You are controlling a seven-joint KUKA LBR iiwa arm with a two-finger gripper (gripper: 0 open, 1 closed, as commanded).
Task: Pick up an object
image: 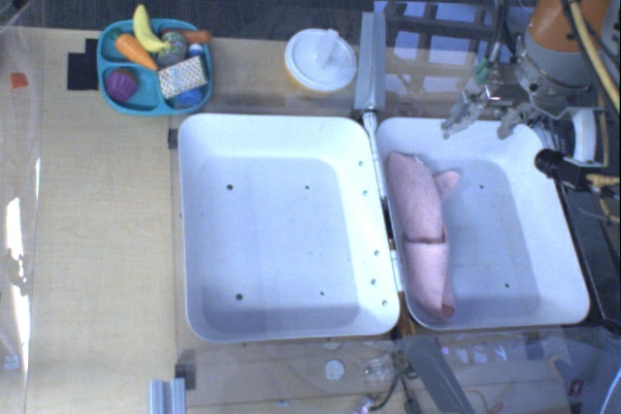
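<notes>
Nothing picked yet — pink towel [422, 230] lies along the right bin's [543, 305] nine-o'clock wall. Claw [482, 119] hovers at its twelve o'clock, spread, empty — descent and grasp remain.

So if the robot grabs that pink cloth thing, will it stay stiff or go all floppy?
Probably floppy: the pink cloth looks like soft rolled towel, slumped against the right bin wall. It likely sags and may unroll when lifted. It looks light, and fuzzy rather than slippery.
</notes>
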